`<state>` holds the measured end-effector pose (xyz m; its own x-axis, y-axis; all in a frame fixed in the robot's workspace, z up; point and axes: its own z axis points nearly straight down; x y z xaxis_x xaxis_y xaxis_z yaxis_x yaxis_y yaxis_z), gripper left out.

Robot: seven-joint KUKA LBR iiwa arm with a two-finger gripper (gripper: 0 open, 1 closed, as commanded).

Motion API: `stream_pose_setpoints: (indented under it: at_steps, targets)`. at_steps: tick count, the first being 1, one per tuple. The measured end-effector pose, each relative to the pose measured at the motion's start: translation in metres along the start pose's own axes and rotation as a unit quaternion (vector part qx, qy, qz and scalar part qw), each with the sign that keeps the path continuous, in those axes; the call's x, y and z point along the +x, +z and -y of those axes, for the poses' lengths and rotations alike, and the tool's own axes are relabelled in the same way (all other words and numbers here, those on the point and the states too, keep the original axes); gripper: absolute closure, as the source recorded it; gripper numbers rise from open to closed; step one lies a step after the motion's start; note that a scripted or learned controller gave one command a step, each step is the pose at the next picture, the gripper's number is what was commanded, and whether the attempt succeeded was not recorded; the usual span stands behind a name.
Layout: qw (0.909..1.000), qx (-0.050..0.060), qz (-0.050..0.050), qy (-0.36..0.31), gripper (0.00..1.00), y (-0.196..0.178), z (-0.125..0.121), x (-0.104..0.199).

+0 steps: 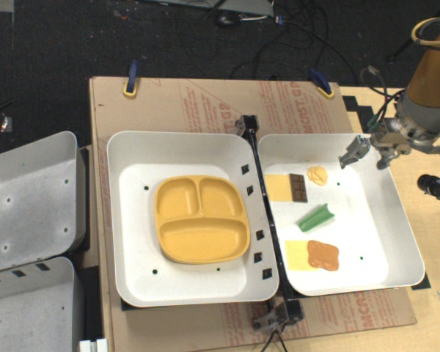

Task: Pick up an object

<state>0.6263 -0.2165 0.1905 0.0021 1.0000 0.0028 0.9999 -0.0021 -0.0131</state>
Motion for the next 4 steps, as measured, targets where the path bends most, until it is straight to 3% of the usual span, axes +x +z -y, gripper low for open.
stream_pose_setpoints:
  at_steps: [1,3,4]
  targets:
    - [1.0,-0.007,0.002,-0.002,0.0,-0.009,-0.003,0.001]
    - [1.0,-0.005,0.001,-0.001,0.0,0.096,0.003,0.01]
    - [1.0,-0.008,0.002,-0.002,1.0,0.082,0.001,0.009]
